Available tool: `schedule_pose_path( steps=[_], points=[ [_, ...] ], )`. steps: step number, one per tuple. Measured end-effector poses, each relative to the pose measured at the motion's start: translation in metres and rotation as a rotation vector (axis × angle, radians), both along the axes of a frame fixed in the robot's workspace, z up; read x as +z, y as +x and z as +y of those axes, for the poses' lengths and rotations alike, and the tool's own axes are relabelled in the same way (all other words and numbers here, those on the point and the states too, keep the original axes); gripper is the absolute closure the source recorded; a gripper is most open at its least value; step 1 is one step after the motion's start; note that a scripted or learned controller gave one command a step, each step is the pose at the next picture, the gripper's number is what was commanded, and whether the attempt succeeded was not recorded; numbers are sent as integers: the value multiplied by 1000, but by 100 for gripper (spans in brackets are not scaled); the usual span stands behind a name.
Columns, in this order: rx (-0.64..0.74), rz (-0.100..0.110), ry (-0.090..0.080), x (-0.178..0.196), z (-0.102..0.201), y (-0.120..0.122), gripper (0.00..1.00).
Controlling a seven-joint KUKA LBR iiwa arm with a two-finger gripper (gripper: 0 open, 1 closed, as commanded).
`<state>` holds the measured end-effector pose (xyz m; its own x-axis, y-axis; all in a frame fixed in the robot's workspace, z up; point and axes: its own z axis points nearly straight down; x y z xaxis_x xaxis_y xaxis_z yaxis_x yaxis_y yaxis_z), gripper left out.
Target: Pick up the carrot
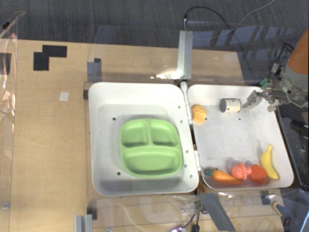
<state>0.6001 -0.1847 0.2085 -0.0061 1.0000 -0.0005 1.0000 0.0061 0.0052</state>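
Note:
The carrot [225, 177] is orange with a green tip and lies flat along the near edge of the right bin [231, 139], close to its near left corner. My gripper [260, 101] hovers over the far right corner of that bin, far from the carrot. Its fingers are open with nothing between them. One fingertip [250, 100] points toward a small grey and white can [231, 105].
A pink toy [240, 170], a red item [258, 174] and a yellow banana [269, 162] sit just right of the carrot. A yellow-orange food piece [199, 113] lies by the bin's left wall. The left bin [101, 129] holds a green divided plate [150, 146].

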Motion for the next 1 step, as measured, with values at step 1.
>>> schedule_pose_path(
  steps=[1],
  points=[
    [-13, 3, 1, -84, 71, -92, 0]
  ],
)
